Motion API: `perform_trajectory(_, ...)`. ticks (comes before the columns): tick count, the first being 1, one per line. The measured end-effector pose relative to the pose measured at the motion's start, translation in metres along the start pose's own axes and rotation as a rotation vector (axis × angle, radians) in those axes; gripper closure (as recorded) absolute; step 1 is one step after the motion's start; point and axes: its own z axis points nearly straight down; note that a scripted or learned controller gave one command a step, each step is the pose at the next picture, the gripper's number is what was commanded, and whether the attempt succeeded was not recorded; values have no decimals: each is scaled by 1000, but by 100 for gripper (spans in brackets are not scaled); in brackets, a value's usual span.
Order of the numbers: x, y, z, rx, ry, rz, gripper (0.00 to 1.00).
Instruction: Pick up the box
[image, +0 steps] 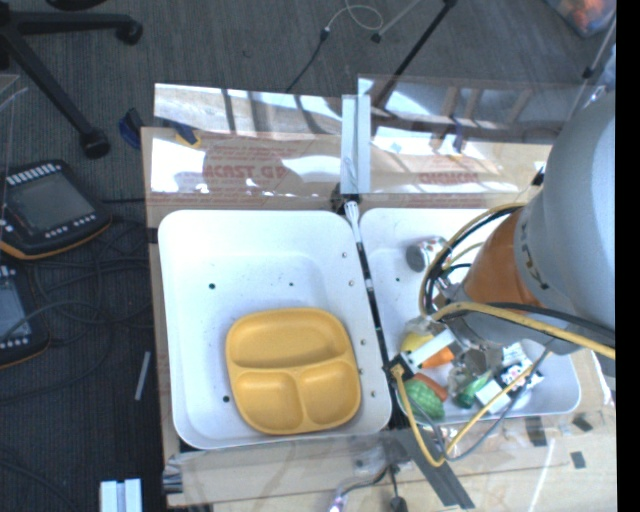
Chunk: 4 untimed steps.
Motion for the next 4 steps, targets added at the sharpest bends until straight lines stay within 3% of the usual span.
perform_trajectory(1, -2, 0, -9, 4, -6, 3, 100)
perform_trajectory(2, -2, 0, -9, 5, -6, 3, 0)
perform_trajectory(3, -2, -3, 1, 2, -7, 3, 0)
perform_trajectory(4, -3, -2, -8, 4, -10, 5, 100)
